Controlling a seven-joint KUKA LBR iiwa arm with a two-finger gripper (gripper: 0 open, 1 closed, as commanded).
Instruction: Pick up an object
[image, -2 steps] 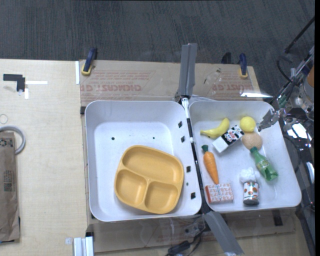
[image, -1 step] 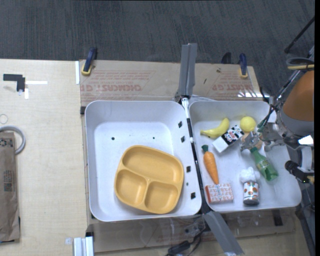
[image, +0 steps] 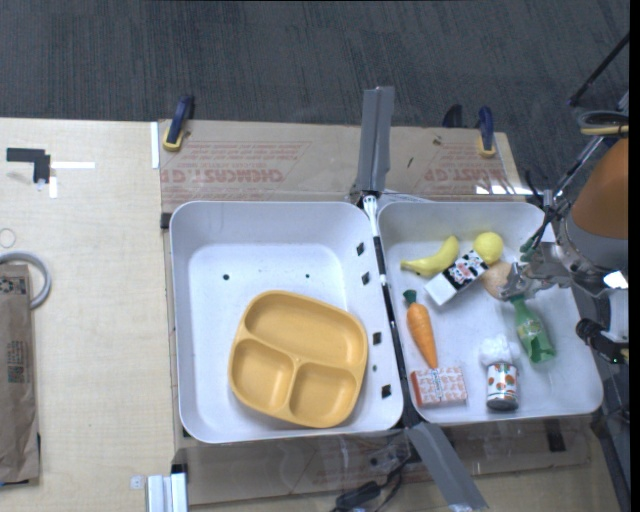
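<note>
The right bin (image: 560, 400) holds a banana (image: 432, 260), a lemon (image: 488, 245), a small cow-patterned carton (image: 457, 276), a carrot (image: 422, 333), a tan rounded object (image: 495, 281), a green bottle (image: 534, 336), a white crumpled item (image: 495, 349), a small can (image: 502, 386) and a red-and-white box (image: 438, 385). My gripper (image: 520, 276) is low in the right bin, between the tan object and the top of the green bottle. It touches or nearly touches both. The grey arm with its orange band (image: 608, 200) comes in from the right.
The left bin (image: 200, 300) holds a yellow divided plate (image: 298, 357). A grey divider bar (image: 375, 150) runs between the bins at the back. Cardboard with blue clamps (image: 180, 122) lies behind the bins. A brown paper item (image: 15, 370) lies on the wooden bench at the far left.
</note>
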